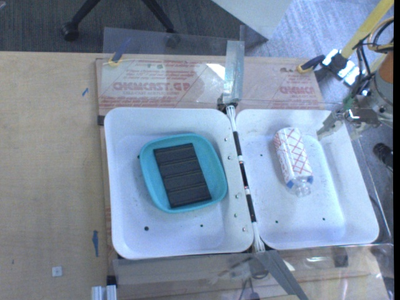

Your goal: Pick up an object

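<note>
Wooden bench [50,167] bears two white bins [125,230]; tool [337,122] state unclear.

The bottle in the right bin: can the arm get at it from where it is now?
Probably yes. The bottle lies alone on its side in the right bin, with nothing over it. The gripper is at the bin's upper right edge, with bare bin floor between them.
</note>
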You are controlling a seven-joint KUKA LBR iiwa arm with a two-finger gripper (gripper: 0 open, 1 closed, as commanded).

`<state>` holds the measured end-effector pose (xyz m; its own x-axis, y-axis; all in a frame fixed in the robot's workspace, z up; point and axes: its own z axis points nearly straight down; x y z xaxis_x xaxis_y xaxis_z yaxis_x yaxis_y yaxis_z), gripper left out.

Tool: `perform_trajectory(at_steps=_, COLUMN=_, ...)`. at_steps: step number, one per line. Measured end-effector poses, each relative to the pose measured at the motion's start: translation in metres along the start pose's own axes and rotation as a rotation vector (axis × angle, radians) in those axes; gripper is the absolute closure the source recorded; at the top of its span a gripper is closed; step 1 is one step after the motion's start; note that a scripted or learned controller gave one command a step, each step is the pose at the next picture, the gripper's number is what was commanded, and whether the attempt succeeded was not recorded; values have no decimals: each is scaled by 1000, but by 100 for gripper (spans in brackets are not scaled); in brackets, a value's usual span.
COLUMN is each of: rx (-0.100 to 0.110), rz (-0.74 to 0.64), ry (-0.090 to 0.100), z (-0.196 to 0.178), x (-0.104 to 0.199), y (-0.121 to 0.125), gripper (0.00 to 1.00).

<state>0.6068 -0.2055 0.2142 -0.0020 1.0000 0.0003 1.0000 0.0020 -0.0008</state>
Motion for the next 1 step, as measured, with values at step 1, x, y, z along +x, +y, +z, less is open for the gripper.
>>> perform_trajectory(at_steps=1, rx=-6, rz=-21, ry=-2, z=102, x=62, y=-12, gripper=0)
